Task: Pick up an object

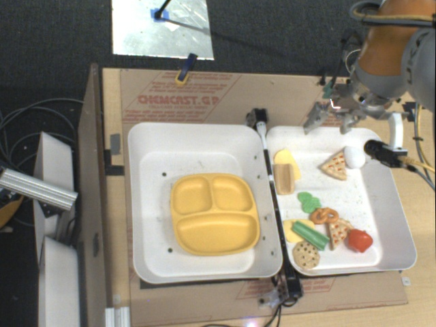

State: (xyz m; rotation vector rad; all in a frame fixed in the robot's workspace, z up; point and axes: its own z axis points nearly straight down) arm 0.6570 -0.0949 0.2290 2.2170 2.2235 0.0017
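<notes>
While spread open, gripper (331, 119) holds nothing.

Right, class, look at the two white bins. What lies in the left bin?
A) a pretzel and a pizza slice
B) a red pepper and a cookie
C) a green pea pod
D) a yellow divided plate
D: the yellow divided plate lies alone in the left bin, while the toy foods such as the red pepper and cookie are all in the right bin.
</notes>
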